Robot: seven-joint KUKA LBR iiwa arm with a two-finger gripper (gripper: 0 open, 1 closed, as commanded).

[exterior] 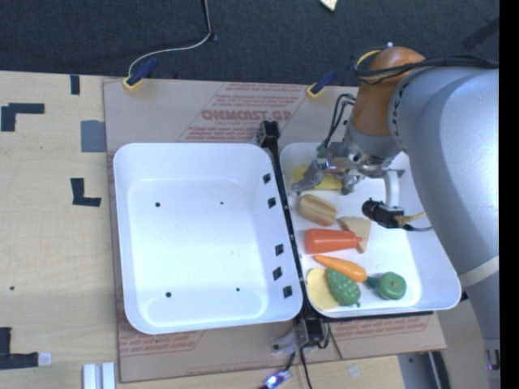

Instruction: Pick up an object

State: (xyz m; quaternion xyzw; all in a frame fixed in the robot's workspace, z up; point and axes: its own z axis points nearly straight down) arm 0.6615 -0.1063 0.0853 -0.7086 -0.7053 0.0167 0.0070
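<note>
the gripper [324, 177] hung low over the right bin [434, 286], just above the yellow item [318, 177] and bun [317, 209], mid-reach; whether it gripped anything i couldn't tell, so the next move likely needed a firm close.

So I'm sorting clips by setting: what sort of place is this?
Most likely a robotics lab bench set up for grasping trials: a grey arm reaching over two white bins, plastic play food such as a carrot, and cardboard clamped under the bins.
</note>
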